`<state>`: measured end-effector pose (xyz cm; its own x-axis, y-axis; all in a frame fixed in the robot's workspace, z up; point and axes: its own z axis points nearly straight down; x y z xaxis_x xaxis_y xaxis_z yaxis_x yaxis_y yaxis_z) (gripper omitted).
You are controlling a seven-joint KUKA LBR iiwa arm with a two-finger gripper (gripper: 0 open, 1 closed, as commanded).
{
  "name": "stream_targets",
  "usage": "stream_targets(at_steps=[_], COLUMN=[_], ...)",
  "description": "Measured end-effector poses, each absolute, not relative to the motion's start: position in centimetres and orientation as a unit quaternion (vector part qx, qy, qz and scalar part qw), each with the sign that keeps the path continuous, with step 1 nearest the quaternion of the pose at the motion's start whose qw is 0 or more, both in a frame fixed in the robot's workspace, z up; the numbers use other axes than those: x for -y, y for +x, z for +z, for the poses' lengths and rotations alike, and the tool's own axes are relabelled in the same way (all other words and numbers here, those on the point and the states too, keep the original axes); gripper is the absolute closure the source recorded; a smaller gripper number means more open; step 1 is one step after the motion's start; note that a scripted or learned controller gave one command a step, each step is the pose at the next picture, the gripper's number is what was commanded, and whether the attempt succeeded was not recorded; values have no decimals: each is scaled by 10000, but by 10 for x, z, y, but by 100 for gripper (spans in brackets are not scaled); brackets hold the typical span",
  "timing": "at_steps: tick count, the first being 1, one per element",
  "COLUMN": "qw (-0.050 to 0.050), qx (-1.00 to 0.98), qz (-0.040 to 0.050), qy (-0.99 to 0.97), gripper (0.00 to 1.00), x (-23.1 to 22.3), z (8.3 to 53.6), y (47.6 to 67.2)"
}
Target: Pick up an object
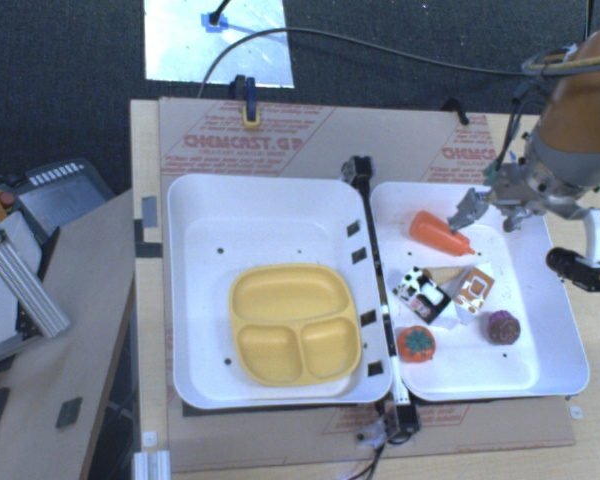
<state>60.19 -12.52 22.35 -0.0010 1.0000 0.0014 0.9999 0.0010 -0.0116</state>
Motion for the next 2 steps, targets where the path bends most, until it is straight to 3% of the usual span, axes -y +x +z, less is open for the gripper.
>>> stream_targets(at_steps=[1, 2], qw=[-5, 2], qx=[7083, 7080], qz=[-4, 3], qy=[-7059, -7062], gripper=[0, 0], x=[125, 119], z=[231, 188], y=[604, 603])
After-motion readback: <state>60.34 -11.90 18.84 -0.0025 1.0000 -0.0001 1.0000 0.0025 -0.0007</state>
